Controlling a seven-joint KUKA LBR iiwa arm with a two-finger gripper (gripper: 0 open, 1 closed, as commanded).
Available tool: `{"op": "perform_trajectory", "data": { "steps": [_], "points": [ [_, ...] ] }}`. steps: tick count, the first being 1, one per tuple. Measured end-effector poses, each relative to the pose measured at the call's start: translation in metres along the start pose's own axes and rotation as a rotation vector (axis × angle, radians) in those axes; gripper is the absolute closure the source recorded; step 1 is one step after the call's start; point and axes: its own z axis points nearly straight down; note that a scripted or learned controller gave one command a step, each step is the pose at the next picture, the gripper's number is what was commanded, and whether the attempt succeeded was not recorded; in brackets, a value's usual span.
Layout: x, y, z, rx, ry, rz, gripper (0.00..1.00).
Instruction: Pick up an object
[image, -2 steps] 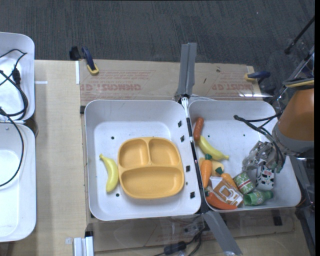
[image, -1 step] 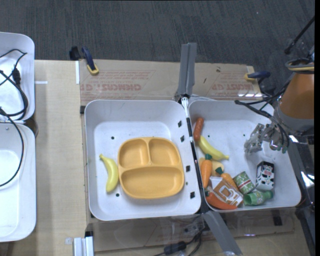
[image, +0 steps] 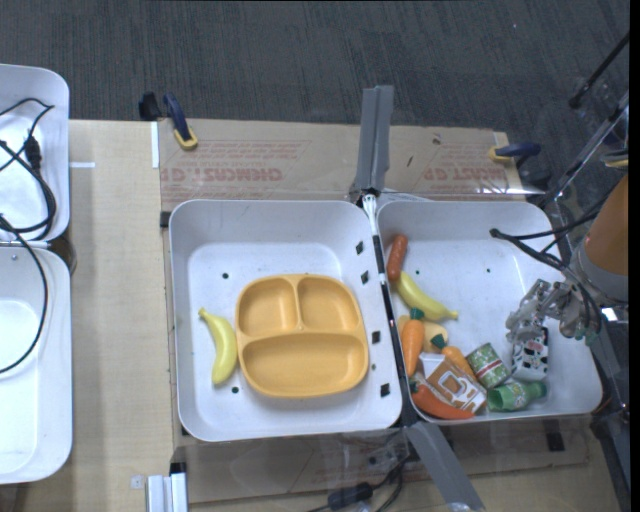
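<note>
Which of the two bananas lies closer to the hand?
The banana in the right bin, beside the carrots. The other banana lies in the left bin, beyond the yellow plate, far from the hand.

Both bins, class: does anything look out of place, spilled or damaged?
Nothing looks spilled or broken. The right bin has its toy food heaped along the left wall and near corner, with a carrot and banana overlapping. The left bin's banana lies beside the yellow tray, not in it.

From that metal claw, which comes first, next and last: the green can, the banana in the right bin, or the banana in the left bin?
1. Green can, just below the claw at the right bin's front.
2. Right-bin banana, by the divider.
3. Left-bin banana, beside the yellow tray, far left.
</note>
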Motion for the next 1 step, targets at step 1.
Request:
{"op": "perform_trajectory", "data": {
  "steps": [1],
  "points": [
    [-0.0174,0.0021,0.0282,0.0,-0.002,-0.124,0.0]
  ]
}}
